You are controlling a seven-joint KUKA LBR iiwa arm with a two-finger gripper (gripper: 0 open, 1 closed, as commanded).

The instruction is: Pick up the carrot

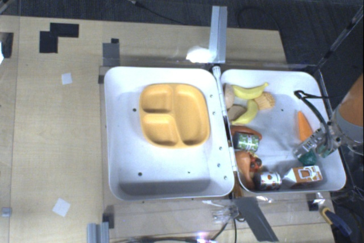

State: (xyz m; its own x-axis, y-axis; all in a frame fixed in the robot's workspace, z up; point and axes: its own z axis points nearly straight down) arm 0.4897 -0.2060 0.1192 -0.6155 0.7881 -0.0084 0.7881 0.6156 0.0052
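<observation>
A: Where do we find the carrot [303, 125]?

B: In the right bin [284, 78], near its right wall, lying clear. The gripper [311, 148] hangs just below it; whether it is open we cannot tell.

A: How will it handle?

B: Probably light, stiff, smooth; we'd grip mid-length. A small carton [307, 174] and bananas [248, 101] lie nearby.

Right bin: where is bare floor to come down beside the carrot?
Bare floor lies mid right bin, between the bananas and the carrot. Crowded along the left wall and the near edge: cans, carton. The gripper hangs just below the carrot.
</observation>
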